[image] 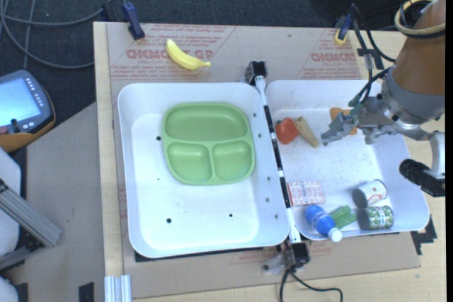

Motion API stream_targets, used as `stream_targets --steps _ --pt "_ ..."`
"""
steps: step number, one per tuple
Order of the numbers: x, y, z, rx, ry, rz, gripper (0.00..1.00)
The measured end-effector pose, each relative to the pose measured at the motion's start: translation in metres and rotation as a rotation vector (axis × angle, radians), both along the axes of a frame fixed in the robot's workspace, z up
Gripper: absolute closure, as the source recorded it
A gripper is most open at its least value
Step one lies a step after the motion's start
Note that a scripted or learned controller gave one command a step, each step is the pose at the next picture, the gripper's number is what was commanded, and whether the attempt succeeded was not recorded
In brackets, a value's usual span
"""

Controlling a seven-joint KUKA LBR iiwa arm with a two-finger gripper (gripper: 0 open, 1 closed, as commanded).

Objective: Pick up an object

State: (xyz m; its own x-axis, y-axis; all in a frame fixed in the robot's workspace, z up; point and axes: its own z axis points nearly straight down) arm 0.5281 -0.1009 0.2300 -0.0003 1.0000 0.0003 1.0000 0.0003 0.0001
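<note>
My gripper (338, 129) hangs over the upper part of the right bin (396, 152), reaching in from the right. An orange object (337, 112) peeks out just behind it, partly hidden. To its left lie a red round object (286, 131) and a tan wedge (307, 131), a short gap from the gripper. Along the bin's front sit a printed packet (306, 192), a blue bottle (322, 221), a green piece (342, 216), a can (377, 216) and a white cup-like item (373, 191).
The left bin (141, 173) holds a green divided tray (209, 141). A yellow banana (186, 55) lies on the cardboard behind it. The dark divider (272, 152) runs between the bins. Blue clamps (132, 20) sit at the back edge.
</note>
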Motion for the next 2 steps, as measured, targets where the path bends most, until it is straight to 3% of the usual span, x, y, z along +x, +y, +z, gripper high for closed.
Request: stream_targets --steps 1,2 --pt "0.023 -0.037 -0.145 -0.001 -0.001 -0.001 0.00" --pt "0.092 -0.111 -0.144 0.001 -0.002 0.001 0.00"
